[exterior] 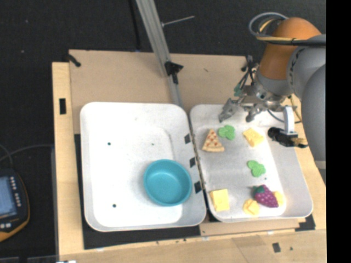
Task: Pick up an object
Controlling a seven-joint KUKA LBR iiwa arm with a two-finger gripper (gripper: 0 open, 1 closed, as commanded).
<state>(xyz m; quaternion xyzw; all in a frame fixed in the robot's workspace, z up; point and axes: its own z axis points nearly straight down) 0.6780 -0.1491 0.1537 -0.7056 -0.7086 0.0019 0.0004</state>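
**Hand poised over the right bin's far edge**

The hand (241, 112) hangs spread wide, nothing between its fingers, above the far rim of the right bin (290, 174). Just below it lie a green piece (226, 131), a pizza slice (213, 141) and a yellow block (252, 137); grapes (265, 195) sit near the front. This looks like the approach: next it must pick one target, centre over it and drop. The left bin (109, 125) holds a blue bowl (166, 181). How high the hand hangs is hard to judge, and the arm is cut off at right.
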